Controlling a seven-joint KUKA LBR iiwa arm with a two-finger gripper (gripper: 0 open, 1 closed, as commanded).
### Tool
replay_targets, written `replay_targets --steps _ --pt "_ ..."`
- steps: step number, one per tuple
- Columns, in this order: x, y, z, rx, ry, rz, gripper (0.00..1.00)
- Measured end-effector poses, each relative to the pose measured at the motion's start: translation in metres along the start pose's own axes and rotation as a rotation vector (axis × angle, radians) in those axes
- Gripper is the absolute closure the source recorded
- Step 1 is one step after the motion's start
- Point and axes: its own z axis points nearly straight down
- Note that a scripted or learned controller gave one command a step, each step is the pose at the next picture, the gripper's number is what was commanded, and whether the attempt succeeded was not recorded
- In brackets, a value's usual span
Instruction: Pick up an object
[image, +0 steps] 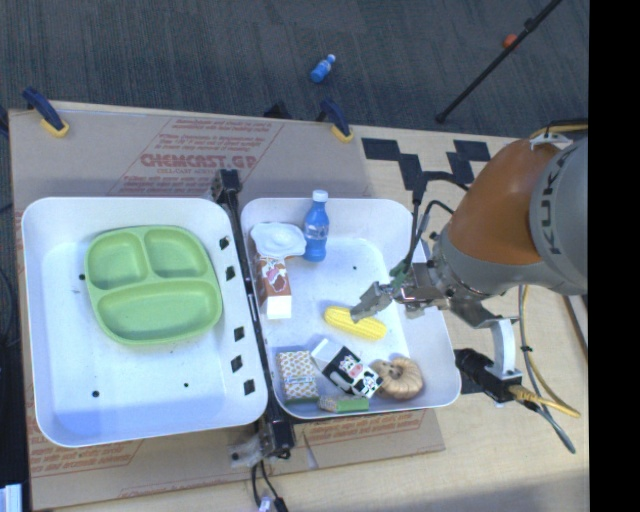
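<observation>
Nothing lifted yet. The gripper (372, 298) is lowered into the right bin (425, 225), jaws apart, with nothing seen clamped between them. The yellow corn cob (354, 322) lies on the bin floor just below and beside the fingertips; contact cannot be confirmed. The blue bottle (316, 226) stands well beyond the jaws. Closing, gripping and raising are judged still outstanding.

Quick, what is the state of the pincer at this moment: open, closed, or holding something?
Pincer: it hangs just above the yellow corn cob in the right bin; open or closed cannot be told, and nothing shows between it.
</observation>
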Motion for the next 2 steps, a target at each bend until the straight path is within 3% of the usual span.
replay_targets --steps 1,2 --pt "0.018 -0.005 0.125 0.0 0.0 -0.003 0.0" --pt "-0.056 0.079 0.06 -0.004 -0.002 -0.001 0.0"
